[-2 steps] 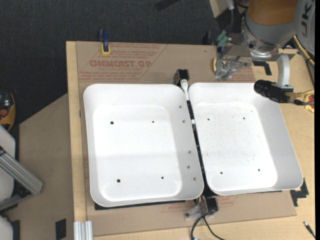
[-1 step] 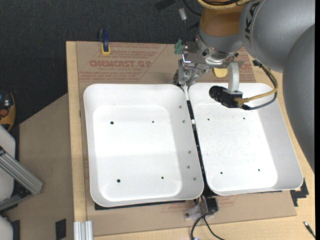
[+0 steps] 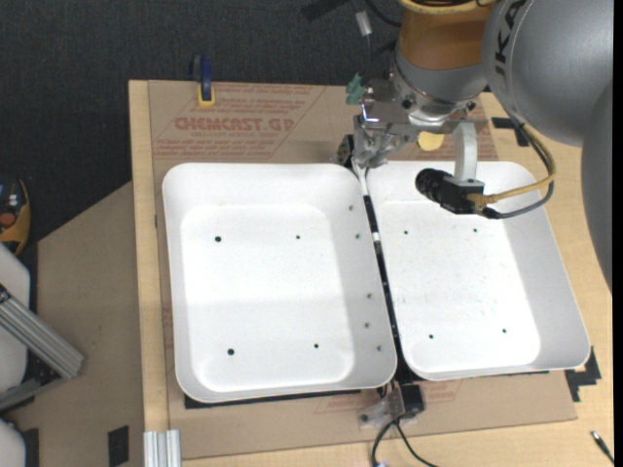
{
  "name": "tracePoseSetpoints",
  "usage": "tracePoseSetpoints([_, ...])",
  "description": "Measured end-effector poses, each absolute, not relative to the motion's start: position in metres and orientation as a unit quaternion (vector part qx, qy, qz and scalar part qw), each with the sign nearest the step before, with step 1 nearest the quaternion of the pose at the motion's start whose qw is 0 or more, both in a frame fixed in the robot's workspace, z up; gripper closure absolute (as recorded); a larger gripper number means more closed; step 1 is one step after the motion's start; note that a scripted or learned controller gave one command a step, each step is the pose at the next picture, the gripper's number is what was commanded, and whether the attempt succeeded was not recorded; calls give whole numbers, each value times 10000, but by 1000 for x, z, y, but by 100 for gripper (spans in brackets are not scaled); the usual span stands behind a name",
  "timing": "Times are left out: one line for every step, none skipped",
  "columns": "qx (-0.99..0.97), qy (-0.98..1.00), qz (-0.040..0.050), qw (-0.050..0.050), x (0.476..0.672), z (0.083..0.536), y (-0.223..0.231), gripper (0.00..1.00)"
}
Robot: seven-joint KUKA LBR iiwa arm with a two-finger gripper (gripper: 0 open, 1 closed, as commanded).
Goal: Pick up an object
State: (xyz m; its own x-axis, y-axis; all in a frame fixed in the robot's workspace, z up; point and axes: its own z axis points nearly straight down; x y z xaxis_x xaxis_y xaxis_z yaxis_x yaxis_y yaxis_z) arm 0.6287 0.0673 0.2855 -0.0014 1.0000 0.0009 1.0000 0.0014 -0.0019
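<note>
Arm (image 3: 545, 56) reaches in from the right, wrist with the orange band (image 3: 443, 32) sits over the far edge of the bins, near where the two meet. Gripper (image 3: 370, 149) is right at the top of the seam between left bin (image 3: 195, 202) and right bin (image 3: 545, 290). Can't tell its state: the end effector is a dark cluttered cluster against the board and the wrist body covers most of it. Nothing visibly held. Task thing: I see no loose object to pick in either bin; both floors show just small dark dots. A small pale round bit (image 3: 431, 140) sits just under the wrist at the right bin's far rim; could be an object, could be part of the tool, too small to call. Black cylindrical part with a cable (image 3: 450, 191) hangs over the right bin's far end, looks like rig hardware. Judgement: pick not done, no grasp confirmed, everything still to do. Around: brown board (image 3: 243, 120) with printed lettering under the bins, blue-yellow clamp (image 3: 204, 78) at its far left corner, connector and cable (image 3: 399, 407) at the near edge. In the way: the raised rims at the seam, right by the gripper.
</note>
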Motion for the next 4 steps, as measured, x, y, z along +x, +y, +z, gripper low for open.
tracePoseSetpoints([-7079, -7064, 5, 6, 611, 303, 47, 100])
tracePoseSetpoints([-7057, -7084, -90, -66, 586, 537, 79, 100])
tracePoseSetpoints([-7057, -7085, 48, 39, 588, 409, 122, 100])
tracePoseSetpoints([-7060, -7082, 31, 23, 630, 298, 149, 100])
